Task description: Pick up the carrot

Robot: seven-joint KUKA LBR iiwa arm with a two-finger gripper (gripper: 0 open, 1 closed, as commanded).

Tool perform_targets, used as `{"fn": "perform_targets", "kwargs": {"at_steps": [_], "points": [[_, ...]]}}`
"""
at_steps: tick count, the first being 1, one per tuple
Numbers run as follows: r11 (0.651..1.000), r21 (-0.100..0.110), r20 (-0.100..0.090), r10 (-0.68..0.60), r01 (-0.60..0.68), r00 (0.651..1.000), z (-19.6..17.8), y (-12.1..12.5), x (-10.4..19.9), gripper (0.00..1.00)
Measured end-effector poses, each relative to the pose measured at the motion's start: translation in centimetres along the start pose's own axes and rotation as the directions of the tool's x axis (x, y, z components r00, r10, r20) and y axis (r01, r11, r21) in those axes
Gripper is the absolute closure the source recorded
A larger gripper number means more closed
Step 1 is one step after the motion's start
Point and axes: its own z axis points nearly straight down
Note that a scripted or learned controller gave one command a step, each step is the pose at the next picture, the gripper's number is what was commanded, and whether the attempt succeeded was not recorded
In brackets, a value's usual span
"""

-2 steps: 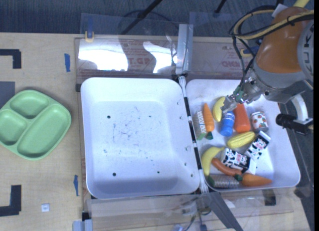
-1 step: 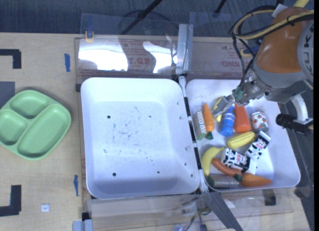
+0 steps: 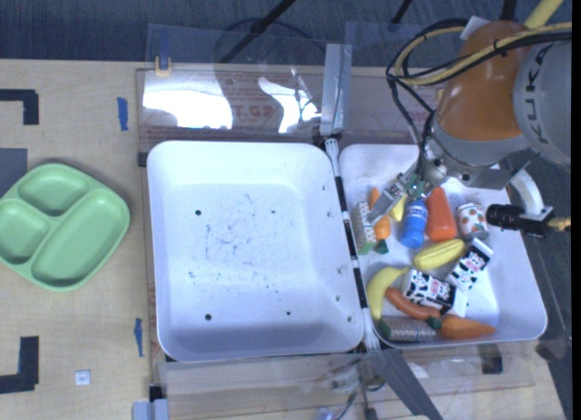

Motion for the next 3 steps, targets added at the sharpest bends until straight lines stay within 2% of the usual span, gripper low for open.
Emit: {"fn": "perform_targets", "kwargs": {"at_steps": [1,2,3], "points": [[0.995,0.000,0.000,0.102,-0.102,0.995,3.0,-4.4,-6.0,0.00],[0.999,0.000,0.000,-0.046,0.046,0.999,0.0,-2.9,1.1,0.00],[1.000,0.000,0.000,-0.015,0.015,1.000,0.0,-1.6,7.0,0.00]]}}
